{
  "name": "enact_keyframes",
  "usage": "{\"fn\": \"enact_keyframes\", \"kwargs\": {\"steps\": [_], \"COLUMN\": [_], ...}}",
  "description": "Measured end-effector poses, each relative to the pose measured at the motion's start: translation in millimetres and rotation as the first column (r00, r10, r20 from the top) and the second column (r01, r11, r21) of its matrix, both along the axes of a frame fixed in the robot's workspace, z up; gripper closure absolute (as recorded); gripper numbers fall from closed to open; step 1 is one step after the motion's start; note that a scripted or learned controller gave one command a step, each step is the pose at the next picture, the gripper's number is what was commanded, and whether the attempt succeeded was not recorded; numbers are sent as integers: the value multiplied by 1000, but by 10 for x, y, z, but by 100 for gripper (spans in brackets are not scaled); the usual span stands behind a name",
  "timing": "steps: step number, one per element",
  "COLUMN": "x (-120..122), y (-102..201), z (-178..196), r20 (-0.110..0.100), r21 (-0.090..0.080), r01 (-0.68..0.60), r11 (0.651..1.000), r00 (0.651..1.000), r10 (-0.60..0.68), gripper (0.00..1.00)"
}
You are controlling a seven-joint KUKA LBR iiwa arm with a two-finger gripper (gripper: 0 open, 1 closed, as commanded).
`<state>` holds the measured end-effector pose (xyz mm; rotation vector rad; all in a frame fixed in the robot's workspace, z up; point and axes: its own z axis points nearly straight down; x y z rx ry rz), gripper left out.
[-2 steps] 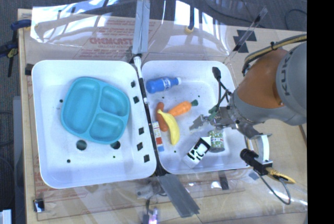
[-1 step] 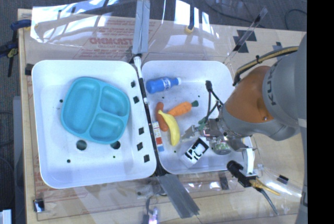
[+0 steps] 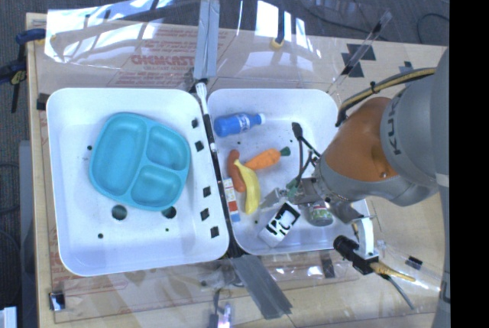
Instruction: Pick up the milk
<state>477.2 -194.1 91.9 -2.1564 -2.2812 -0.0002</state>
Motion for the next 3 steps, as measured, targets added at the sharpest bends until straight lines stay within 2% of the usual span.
{"fn": "enact_keyframes", "kwargs": {"steps": [1, 2, 3], "x": [46, 2, 153], "y": [18, 680, 327], "z": [123, 1143, 1588], "r20": [10, 0, 1], "r21": [-1, -1, -2], "r01": [-8, 39, 46], "r11": [1000, 999, 999], "r00": [1000, 999, 999], "r10": [8, -39, -46], "gripper": [100, 100, 100]}}
